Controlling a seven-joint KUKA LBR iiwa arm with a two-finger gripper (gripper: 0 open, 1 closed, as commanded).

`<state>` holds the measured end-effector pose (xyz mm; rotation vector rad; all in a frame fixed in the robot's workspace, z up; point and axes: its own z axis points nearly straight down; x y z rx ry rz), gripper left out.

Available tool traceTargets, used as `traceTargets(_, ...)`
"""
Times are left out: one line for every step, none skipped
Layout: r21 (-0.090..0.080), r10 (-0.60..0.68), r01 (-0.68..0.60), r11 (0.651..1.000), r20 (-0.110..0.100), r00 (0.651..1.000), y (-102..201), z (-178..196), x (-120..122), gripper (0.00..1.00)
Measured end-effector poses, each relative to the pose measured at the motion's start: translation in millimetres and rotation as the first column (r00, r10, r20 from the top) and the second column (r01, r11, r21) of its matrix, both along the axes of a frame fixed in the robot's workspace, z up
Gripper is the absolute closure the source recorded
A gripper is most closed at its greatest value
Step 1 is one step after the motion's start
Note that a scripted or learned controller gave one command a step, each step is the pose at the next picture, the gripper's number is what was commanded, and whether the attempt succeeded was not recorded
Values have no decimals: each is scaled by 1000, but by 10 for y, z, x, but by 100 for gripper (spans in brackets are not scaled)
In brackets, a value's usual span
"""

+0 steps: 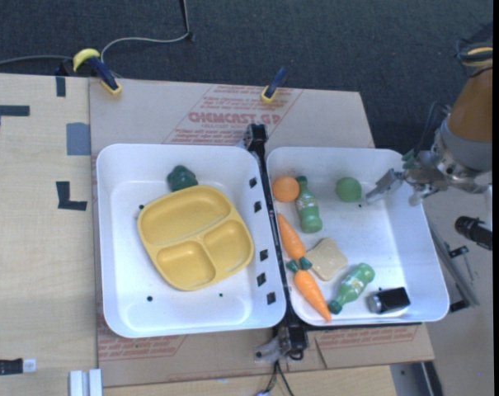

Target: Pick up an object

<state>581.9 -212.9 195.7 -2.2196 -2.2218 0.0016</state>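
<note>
Cardboard covers the tabletop (pixel 315 114) under two white bins (pixel 117 246) — dark carpet beyond. The pincer (pixel 397 184) hovers over the right bin's far-right edge; fingers apart — nothing between them.

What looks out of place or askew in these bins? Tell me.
Nothing looks spilled or damaged. The yellow divided plate sits rotated in the left bin, and both green bottles lie on their sides among loose toy food in the right bin.

The bench (pixel 35 246) bears cardboard (pixel 315 110) under two white bins (pixel 117 304).
</note>
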Motion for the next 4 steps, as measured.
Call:
traceTargets(1,1,-1,1000,-2,1000,373,-999,528,0)
traceTargets(-1,2,-2,1000,4,1000,237,-1092,877,0)
traceTargets(-6,4,-4,1000,7,1000,233,-985,885,100)
traceTargets(0,2,-2,1000,2,1000,1048,-163,869,100)
